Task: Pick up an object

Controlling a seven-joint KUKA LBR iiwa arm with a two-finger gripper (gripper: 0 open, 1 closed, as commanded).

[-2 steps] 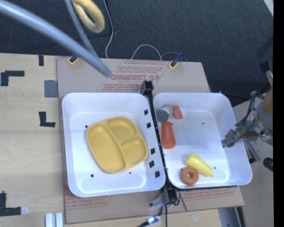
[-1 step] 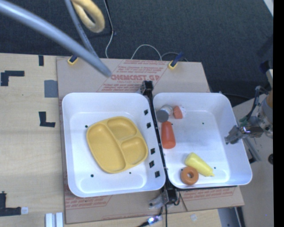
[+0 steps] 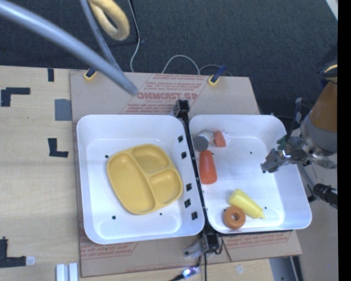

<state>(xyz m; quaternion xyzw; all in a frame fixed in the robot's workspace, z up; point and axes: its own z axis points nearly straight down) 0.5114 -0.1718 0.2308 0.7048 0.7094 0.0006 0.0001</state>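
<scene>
The right bin (image 3: pixel 274 129) holds several small items. An orange-red cylinder (image 3: pixel 207 167) lies near its left wall. A grey round piece (image 3: pixel 201 140) and a small salmon block (image 3: pixel 219 139) sit at its upper left. Toward the front lie a yellow cone-like piece (image 3: pixel 247 203) and an orange ring (image 3: pixel 235 217). My gripper (image 3: pixel 272 163) hangs over the right edge of this bin, apart from all of them, with nothing seen between its fingers.
The left bin (image 3: pixel 90 131) holds a yellow divided plate (image 3: pixel 144 178). A black divider (image 3: pixel 189 164) runs between the bins. A grey pole (image 3: pixel 66 38) and a yellow loop (image 3: pixel 109 16) cross the upper left. Both bins rest on cardboard (image 3: pixel 164 90).
</scene>
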